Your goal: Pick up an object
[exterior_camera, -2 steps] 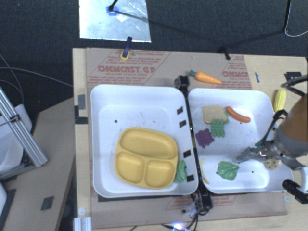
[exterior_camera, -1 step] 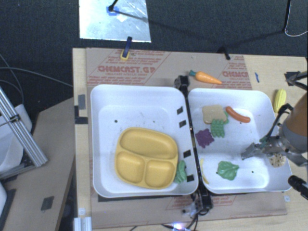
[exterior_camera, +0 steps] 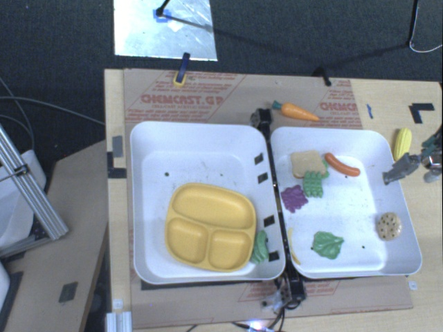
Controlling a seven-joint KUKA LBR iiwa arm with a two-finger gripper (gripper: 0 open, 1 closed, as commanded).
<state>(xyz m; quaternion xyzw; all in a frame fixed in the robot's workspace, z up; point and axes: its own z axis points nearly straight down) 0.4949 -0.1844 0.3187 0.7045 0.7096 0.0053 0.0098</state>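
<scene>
Gripper [exterior_camera: 408,166] being held at right bin [exterior_camera: 360,138] rim, fingers' state cannot be told, possibly empty. Cookie [exterior_camera: 388,225] nearest; descent should be centred over it.

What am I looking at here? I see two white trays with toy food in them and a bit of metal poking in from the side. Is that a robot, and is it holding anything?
Yes. This is one picture from a camera fixed above a bench, looking down at a slant. The metal piece at the right edge is the robot's gripper, the two-fingered hand at the end of an arm that reaches in from that side. Nothing shows between its fingers, so it holds nothing yet; its job is to pick up one object.

The left bin holds a yellow divided plate and a green leafy toy by its right wall. The right bin holds toy food: a slice of bread, a sausage, purple grapes, a green piece, a green leaf and a cookie. A carrot and a corn cob lie outside the bins.
</scene>
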